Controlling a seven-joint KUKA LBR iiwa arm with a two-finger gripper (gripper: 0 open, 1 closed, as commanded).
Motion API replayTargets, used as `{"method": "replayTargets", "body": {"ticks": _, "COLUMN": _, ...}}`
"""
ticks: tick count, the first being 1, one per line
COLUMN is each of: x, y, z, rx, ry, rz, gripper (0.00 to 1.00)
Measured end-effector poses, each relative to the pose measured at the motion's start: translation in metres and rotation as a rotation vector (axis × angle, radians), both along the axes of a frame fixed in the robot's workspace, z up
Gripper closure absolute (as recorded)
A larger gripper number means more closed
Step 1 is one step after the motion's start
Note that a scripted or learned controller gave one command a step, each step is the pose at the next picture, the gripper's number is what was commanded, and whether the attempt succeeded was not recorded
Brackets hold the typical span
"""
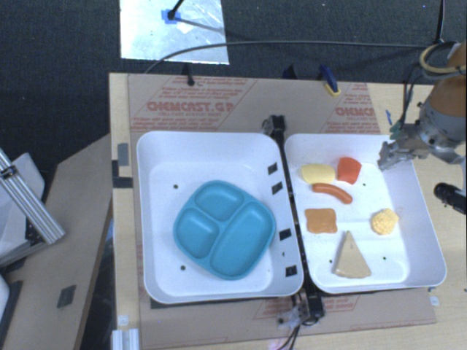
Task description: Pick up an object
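Observation:
The right bin (pixel 419 217) holds several toy foods: a yellow piece (pixel 317 173), a red-orange block (pixel 349 170), a sausage (pixel 333 192), a brown square toast (pixel 320 220), a yellow corn-like ball (pixel 384 222) and a tan wedge (pixel 351 257). My gripper (pixel 394 154) hangs at the right bin's far right corner, just right of the red-orange block and apart from it. Nothing shows between its fingers. The grey arm comes in from the right edge.
In the left bin (pixel 157 195) lies a blue divided plate (pixel 224 228). Black clips (pixel 281 188) run along the seam between the bins. A silver sheet (pixel 173 20) with a cable lies beyond the bench.

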State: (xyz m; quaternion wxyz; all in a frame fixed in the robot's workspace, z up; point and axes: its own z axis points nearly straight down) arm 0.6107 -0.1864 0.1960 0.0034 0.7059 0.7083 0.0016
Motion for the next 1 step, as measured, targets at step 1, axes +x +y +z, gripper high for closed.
{"method": "replayTargets", "body": {"ticks": 1, "x": 0.0077, "y": -0.0052, "z": 0.0626, "rx": -0.001, "ry": -0.002, "rz": 0.001, "gripper": 1.0}}
